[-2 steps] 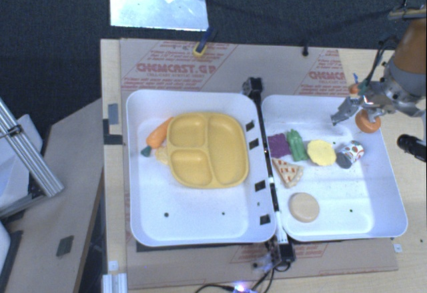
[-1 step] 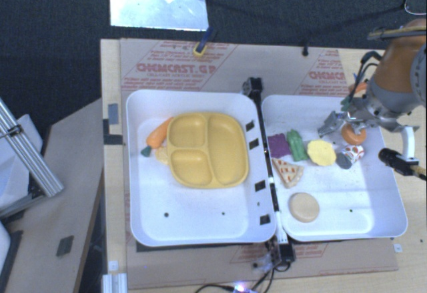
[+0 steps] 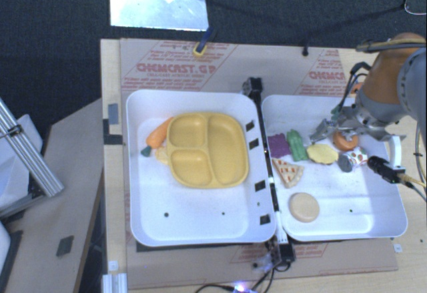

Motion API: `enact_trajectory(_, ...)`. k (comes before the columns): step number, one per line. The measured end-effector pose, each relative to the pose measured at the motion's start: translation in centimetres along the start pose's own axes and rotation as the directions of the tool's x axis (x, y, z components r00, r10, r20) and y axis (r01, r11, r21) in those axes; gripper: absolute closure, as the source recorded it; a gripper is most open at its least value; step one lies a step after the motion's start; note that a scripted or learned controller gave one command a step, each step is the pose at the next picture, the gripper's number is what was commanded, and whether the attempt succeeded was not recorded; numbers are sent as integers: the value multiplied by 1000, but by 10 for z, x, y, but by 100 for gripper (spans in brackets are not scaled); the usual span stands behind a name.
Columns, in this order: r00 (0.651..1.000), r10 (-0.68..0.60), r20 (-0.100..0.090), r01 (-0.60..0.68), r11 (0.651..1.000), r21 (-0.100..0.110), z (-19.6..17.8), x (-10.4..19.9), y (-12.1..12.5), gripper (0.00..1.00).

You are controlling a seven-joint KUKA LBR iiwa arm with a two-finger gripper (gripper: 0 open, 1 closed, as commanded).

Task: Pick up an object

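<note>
Doughnut (image 3: 345,141) lies in the right bin (image 3: 383,218), directly under my gripper (image 3: 339,126), positioned for grasping; finger state cannot be determined.

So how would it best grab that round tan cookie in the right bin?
Probably straight from above, the hand closing across the flat tan disc at its widest. It lies flat with bare floor all around, the pizza slice its nearest neighbour, so any side should suit.
</note>
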State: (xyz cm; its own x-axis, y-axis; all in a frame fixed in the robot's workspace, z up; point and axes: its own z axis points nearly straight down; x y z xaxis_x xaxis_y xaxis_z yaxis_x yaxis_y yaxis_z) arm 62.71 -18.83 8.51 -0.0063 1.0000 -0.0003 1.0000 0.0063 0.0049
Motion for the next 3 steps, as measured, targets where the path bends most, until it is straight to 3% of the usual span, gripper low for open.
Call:
enact_trajectory(1, 1000, -2, 5, 2, 1000, -7, -15, -2, 2, 100)
enact_trajectory(3, 1000, 0, 2, 0, 1000, -5, -133, 9, 17, 100)
